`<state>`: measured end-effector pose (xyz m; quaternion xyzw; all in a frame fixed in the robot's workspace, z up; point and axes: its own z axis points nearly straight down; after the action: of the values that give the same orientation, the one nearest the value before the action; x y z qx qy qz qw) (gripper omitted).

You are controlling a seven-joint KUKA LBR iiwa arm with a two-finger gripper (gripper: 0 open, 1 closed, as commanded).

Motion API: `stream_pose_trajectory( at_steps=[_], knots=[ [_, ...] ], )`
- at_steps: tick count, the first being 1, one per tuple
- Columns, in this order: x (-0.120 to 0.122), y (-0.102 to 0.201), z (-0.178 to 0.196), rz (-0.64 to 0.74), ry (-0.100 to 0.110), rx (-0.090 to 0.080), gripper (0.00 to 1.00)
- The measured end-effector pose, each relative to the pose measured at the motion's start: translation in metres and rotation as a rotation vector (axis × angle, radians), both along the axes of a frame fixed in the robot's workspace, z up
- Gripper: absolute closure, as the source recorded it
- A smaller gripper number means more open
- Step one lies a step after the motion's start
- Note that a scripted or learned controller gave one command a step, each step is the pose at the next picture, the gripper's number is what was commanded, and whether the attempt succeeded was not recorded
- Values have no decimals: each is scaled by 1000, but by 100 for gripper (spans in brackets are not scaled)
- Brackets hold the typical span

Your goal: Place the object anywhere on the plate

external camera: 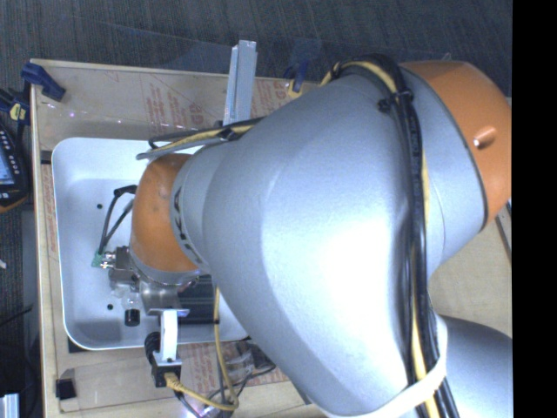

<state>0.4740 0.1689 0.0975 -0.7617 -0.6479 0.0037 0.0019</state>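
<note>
The arm [348,233] covers the left bin [74,181] — object hidden, jaws' state unreadable.

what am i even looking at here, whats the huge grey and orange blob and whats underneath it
The big grey shape is a robot arm, seen from a camera fixed above a workbench and looking down at a slant. The arm reaches in from the right and sits so close under the camera that it covers most of the picture. The orange parts are bands on the arm, one at the upper right and one lower down near the wrist. Yellow and black cables run along it.

Below the wrist is the gripper, the part meant to pick things up. It hangs over a shallow white bin on the wooden bench. The arm hides much of the bin, so I cannot tell whether the gripper holds anything, and the plate is not something I can pick out here.
</note>
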Motion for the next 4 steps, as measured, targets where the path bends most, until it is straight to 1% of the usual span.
stream_pose_trajectory(
  at_steps=[1,2,3,4],
  knots=[
    [16,-74,94,261,-7,3,100],
    [0,10,9,68,0,0,100],
    [3,-96,135,27,-6,2,100],
    [113,-16,-8,-743,-2,-3,100]
  ],
)
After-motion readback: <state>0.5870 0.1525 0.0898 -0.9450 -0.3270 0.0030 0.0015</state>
